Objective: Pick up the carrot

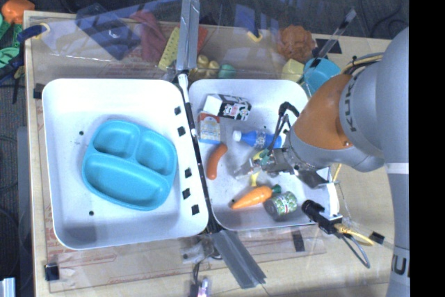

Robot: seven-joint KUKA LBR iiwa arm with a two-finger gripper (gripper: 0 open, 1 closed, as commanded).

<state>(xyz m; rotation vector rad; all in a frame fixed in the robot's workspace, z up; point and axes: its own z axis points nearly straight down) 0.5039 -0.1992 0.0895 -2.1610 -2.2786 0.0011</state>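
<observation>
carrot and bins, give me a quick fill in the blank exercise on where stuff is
1. The carrot lies in the ____ bin of the camera view.
2. The blue tray sits in the ____ bin.
3. The tray has ____ compartments.
4. The green can lies just to the ____ of the carrot in the view.

Missing words: right; left; three; right
</observation>
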